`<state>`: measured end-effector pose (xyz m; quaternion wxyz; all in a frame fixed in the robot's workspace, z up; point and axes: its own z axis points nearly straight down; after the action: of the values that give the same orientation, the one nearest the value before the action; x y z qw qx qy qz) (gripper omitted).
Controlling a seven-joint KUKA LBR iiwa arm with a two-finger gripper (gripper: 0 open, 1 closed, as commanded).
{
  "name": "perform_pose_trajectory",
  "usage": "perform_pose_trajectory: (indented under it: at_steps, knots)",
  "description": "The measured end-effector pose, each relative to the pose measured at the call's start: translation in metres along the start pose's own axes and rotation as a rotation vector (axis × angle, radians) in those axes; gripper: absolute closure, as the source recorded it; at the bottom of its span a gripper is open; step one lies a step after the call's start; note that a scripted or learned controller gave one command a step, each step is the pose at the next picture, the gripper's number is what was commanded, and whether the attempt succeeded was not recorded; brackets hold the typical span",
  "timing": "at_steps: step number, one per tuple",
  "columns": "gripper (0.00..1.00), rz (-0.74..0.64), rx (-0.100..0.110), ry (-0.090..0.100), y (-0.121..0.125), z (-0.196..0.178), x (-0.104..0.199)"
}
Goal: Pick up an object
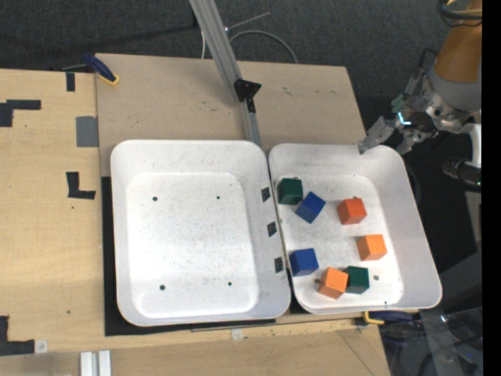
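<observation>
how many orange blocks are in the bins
3, all in the right bin: one orange block upper right of centre, one below it near the right wall, one near the front, touching a green block. None look hidden.

Seven small cubes in the right bin [415, 233], pincer [389, 134] just past its far-right corner.

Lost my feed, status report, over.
Gripper above right white bin's top-right corner, holding nothing. Seven small cubes in that bin, nearest the red-orange cube. Nothing in the way.
</observation>
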<state>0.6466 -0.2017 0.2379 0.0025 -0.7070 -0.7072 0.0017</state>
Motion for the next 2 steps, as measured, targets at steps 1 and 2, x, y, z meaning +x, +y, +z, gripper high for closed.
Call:
perform_pose_trajectory:
  at_steps: [1, 2]
  knots:
    - [0.00, -0.002, -0.004, -0.002, 0.001, -0.004, 0.000]
    - [0.00, -0.002, 0.002, 0.000, 0.000, 0.060, 0.007]
